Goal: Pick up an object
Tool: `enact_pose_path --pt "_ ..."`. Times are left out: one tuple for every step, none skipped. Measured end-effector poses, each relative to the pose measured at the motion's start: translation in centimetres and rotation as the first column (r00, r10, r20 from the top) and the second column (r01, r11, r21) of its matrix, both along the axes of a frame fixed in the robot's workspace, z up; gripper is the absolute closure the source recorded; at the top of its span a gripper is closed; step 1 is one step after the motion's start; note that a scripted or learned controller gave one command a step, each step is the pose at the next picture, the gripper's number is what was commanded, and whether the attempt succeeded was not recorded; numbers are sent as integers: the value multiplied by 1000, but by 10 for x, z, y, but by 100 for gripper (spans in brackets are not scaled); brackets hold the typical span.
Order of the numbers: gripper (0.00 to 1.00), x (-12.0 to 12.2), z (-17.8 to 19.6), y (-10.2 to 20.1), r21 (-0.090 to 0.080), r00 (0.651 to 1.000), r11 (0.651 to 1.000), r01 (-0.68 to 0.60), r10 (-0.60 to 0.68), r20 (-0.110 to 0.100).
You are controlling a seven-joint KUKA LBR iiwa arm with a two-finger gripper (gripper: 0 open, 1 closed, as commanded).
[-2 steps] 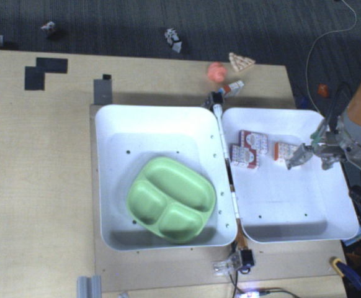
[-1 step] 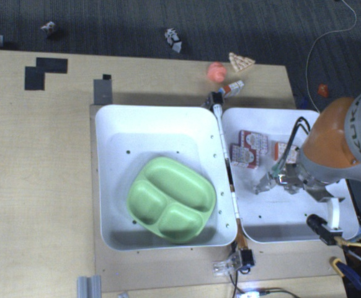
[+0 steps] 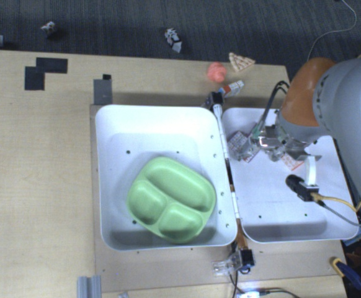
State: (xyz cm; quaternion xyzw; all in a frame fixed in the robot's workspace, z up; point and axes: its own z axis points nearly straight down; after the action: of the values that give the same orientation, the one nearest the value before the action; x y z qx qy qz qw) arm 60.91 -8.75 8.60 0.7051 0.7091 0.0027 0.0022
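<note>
A green divided plate (image 3: 171, 197) lies tilted in the left white bin (image 3: 115, 129). In the right white bin (image 3: 273, 219), a small crumpled grey and clear object (image 3: 239, 143) rests near the upper left corner. My gripper (image 3: 264, 143) hangs low just to the right of that object, close to it or touching it. A small white and red piece (image 3: 291, 161) lies under the wrist, partly hidden by the arm. I see nothing clearly held between the fingers.
Outside the bins, beyond their far edge, lie a pink ball (image 3: 216, 72), a wedge-shaped toy (image 3: 241, 61) and a small orange and white item (image 3: 233, 89). The divider between the bins (image 3: 225, 160) runs just left of the grey object.
</note>
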Motion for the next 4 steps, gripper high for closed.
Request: enact_pose_path --pt "100 2 12 0 -1 1000 1000 -6 6 5" --pt "100 30 108 -75 -3 1000 1000 2 -2 0" --pt "0 30 107 -74 -2 1000 1000 1 -1 -3" --pt "0 37 14 -24 -3 1000 1000 2 -2 8"
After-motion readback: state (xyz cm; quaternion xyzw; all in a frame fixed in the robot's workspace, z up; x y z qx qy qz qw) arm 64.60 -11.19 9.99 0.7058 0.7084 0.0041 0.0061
